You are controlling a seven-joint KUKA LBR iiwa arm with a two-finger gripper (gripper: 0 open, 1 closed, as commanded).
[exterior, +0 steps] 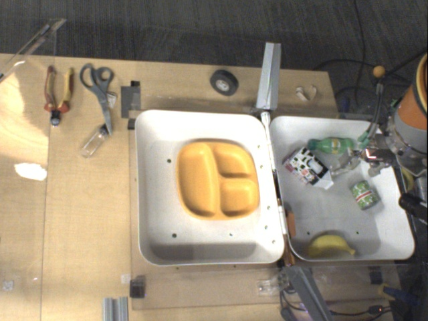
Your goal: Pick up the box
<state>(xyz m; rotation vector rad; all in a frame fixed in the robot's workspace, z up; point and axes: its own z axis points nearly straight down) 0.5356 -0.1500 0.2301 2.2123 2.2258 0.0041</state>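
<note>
White plastic formed both shallow bins, set side by side on the wooden worktop (80, 199) so that the arm, entering from the right of the camera view, could reach either. The left bin (160, 239) carried a yellow divided tray (219, 178) at its centre. The right bin (394, 243) held the loose items: the box (307, 165), patterned black and white, lay tilted in the upper left part of that bin, close to its left wall; a green bottle (334, 144) lay on its side just beyond the box; a small green can (364, 195) sat apart toward the right; and a banana (329, 245) rested against the near wall. The tool (372, 154) hung over the upper right part of the right bin, near the cap end of the bottle and well apart from the box; whether it was spread or pressed together could not be told from this angle, and nothing was visibly held. The box's position against bottle and wall probably left little room for a grasp. Scissors (100, 89), pliers (56, 92) and a tape roll (224, 82) lay on the worktop outside the bins, out of the working area.
</note>
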